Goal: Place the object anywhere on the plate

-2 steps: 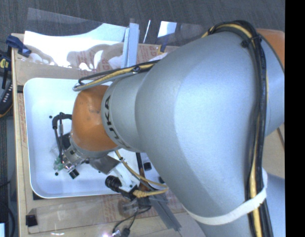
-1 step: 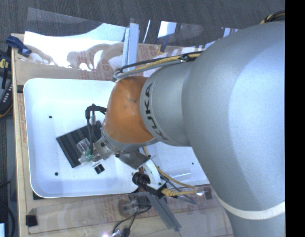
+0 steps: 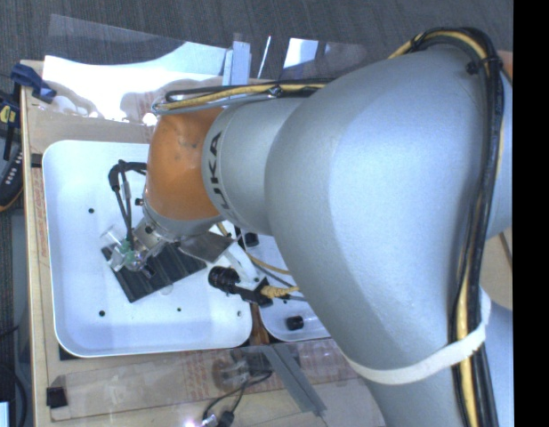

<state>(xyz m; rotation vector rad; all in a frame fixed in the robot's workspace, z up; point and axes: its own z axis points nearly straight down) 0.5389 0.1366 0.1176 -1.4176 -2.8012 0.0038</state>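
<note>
Hovering low over the left shallow white plastic bin [image 3: 69, 318], the gripper [image 3: 132, 254] sits at the near-left corner of a flat black ribbed rectangular pad [image 3: 158, 272]. Cannot tell how far the gripper is open, nor whether it holds anything. A small clear-greenish item [image 3: 123, 254] shows at its tip, possibly the object. No plate identifiable. Judgement: confirm the grasp before lifting, rise straight, avoid dragging the pad.

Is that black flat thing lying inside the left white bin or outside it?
Inside. The black flat piece lies flat on the floor of the left bin, within its rim, under the tool.
</note>
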